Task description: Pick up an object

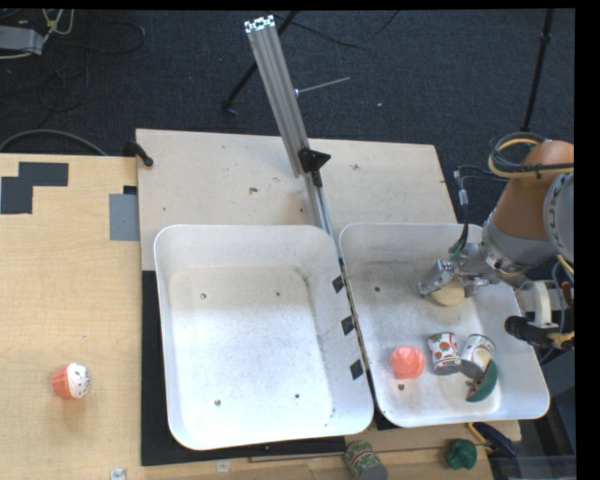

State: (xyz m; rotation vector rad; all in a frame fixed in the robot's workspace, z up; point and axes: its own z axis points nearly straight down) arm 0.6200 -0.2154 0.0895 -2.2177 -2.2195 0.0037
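Near right bin [412, 239] back wall, pincer [446, 281] over beige lump [449, 294], grip unclear, left bin [244, 246] roomy

A little orange-and-white toy [71, 382] sat off on the wooden bench [56, 281] at left, and a slanted aluminium rail [284, 103] ran over the dark carpet [403, 75].

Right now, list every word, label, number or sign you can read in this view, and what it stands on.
No text can be read.
Two small cans in the right bin: printed labels, too blurred to read.
Pole top: checkered marker, no letters.
Small can in front of the bins: label too small to read.
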